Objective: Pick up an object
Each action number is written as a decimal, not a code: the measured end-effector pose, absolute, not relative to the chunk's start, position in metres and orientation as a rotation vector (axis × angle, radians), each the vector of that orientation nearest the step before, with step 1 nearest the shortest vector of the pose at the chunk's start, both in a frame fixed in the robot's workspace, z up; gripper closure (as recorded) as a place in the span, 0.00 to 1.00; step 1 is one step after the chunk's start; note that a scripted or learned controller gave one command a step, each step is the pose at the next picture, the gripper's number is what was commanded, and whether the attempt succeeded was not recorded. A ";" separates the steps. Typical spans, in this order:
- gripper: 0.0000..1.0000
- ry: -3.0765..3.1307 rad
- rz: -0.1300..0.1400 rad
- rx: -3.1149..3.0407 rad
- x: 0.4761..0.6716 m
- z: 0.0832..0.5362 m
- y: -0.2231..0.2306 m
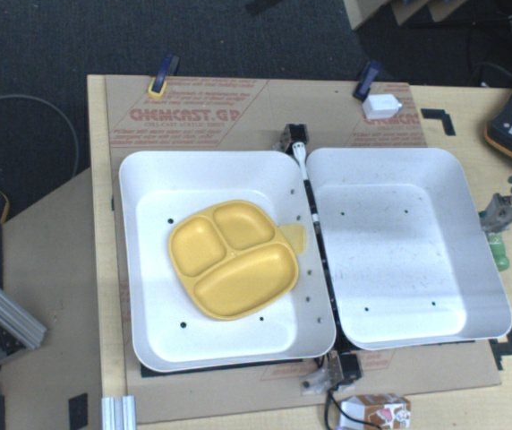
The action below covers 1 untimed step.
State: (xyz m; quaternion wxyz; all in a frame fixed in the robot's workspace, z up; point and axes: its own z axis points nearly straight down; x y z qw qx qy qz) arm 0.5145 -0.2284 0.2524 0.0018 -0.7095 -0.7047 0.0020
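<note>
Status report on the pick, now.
Tool at right bench edge, outside the bins. Yellow divided plate lies flat in left bin, untouched. Nothing between tool and plate but right bin.

the plate (233, 258) looks like smooth yellow plastic with a soft sheen, moulded into three hollows. the left bin (140, 240) is smooth white plastic, slightly glossy, lit bright along its rim. the right bin (471, 240) is the same white plastic, its floor duller and speckled with fine dark marks. the board (113, 115) under both looks like matt brown cardboard with red print. the floor (41, 43) around is dark, rough carpet.
</note>
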 end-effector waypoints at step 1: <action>1.00 -2.220 0.001 -2.219 0.527 0.240 -0.224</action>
